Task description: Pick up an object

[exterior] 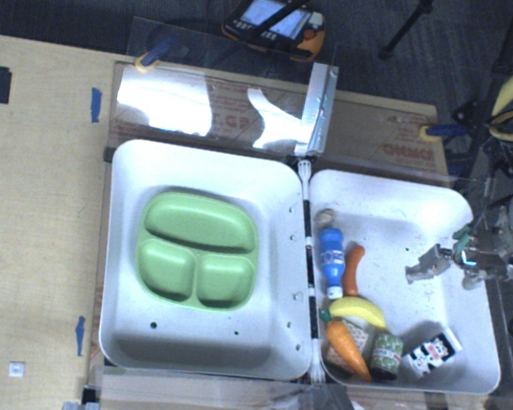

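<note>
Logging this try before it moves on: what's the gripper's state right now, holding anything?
Gripper: open, holding nothing, over bare floor of the right bin, apart from the objects along its left and near sides.

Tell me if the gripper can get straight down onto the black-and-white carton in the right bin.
Probably yes. The gripper hangs over bare floor of the right bin, and the black-and-white carton lies nearer the front, open from above. Only a green can sits close on its left, which may crowd one finger.
</note>
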